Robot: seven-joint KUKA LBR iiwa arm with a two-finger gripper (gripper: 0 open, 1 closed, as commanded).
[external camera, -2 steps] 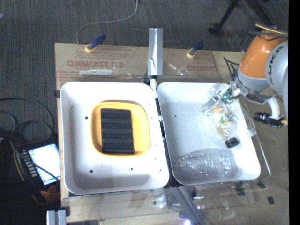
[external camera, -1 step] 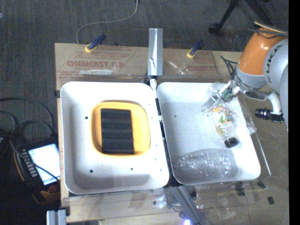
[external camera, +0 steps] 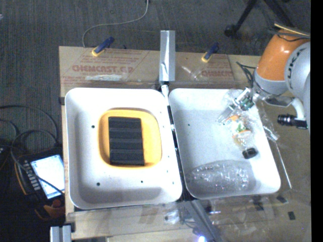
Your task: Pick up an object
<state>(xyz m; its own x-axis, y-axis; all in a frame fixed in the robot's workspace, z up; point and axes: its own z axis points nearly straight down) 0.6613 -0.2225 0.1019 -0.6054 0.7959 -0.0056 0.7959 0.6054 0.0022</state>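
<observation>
Camera view: yellow tray (external camera: 154, 135) left; clear crumpled plastic (external camera: 222, 176) below gripper (external camera: 242, 116).

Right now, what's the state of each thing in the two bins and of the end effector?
Yellow tray with black ridged block: flat in the left bin, untouched.
Clear crinkled plastic piece: lying at the right bin's near edge.
Small black object: loose on the right bin's floor.
End effector: over the right bin, grip unclear.

Two white bins (external camera: 75, 135), a yellow tray (external camera: 103, 135) with a black ribbed block (external camera: 126, 140), perhaps clear plastic (external camera: 219, 176).
</observation>
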